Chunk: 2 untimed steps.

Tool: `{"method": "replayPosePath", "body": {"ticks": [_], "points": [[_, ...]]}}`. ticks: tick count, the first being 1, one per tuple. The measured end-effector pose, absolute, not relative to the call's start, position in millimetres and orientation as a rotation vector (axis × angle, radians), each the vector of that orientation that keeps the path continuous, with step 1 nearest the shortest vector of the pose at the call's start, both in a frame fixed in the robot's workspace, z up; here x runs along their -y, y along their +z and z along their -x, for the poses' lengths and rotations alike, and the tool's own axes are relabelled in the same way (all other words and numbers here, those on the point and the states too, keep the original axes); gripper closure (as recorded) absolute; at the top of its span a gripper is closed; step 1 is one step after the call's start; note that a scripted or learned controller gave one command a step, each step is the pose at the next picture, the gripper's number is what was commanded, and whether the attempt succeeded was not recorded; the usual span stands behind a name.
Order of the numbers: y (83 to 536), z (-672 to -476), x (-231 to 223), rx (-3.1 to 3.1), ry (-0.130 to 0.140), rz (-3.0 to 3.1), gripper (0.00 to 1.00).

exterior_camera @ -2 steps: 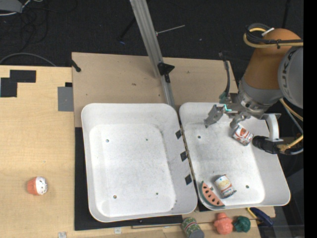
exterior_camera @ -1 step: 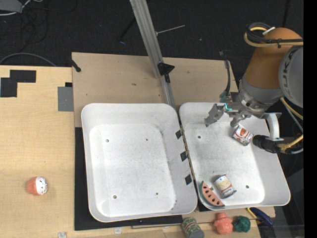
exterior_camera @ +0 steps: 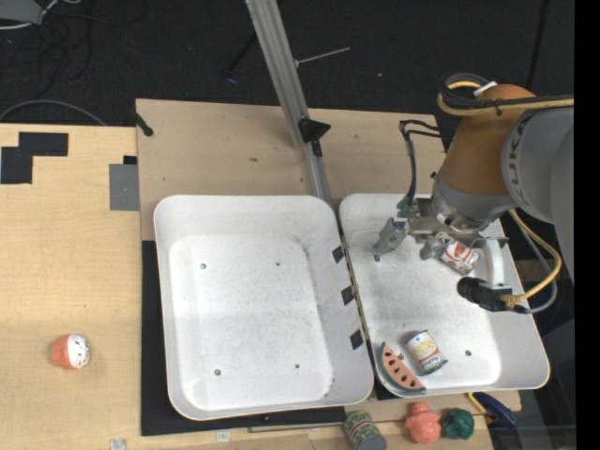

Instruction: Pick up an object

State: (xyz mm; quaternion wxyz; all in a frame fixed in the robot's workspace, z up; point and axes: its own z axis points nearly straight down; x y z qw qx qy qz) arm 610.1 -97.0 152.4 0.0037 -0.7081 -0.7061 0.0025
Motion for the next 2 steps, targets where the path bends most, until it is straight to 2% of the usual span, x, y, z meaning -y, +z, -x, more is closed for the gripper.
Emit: {"method": "replayPosePath", "body": {"ticks": [1,2], "points": [[108.4,-606.9,95.8,2.216,0.008,2.217,0.0],[91.8,-607.1,95.2,2.219,0.003,2.222,0.0]]}}
